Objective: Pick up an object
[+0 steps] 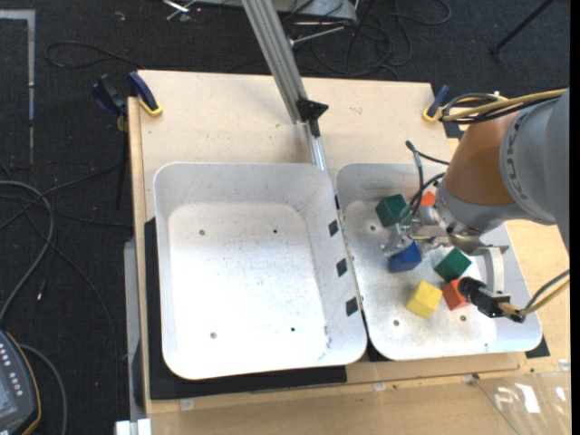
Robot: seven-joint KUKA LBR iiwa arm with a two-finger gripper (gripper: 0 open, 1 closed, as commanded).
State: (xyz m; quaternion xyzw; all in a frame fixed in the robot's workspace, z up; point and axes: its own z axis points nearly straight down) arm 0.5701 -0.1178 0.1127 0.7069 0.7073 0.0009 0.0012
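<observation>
The arm (pixel 507 166) reaches in from the right of the frame over the right bin (pixel 362 188), its orange band above the wrist. The pincer (pixel 405 241) hangs low in the middle of that bin, just above a blue block (pixel 405 258) that lies right under it; whether the pincer touches the block, or whether it is apart or together, I cannot tell, as the metal parts blur together there.

Around it in the right bin lie other blocks. A dark green block (pixel 391 209) sits to the upper left of the pincer. A second green block (pixel 451 265) lies to the right of the blue one, partly under the wrist. A yellow block (pixel 423 298) lies lower, toward the bin's bottom edge, and a red block (pixel 454 294) sits just right of it, beside a black cable end.

The left bin (pixel 181 175) fills the middle of the frame, on the pale counter (pixel 227 120). A metal pole (pixel 276 48) slants from the top centre down to the seam between the bins.
</observation>
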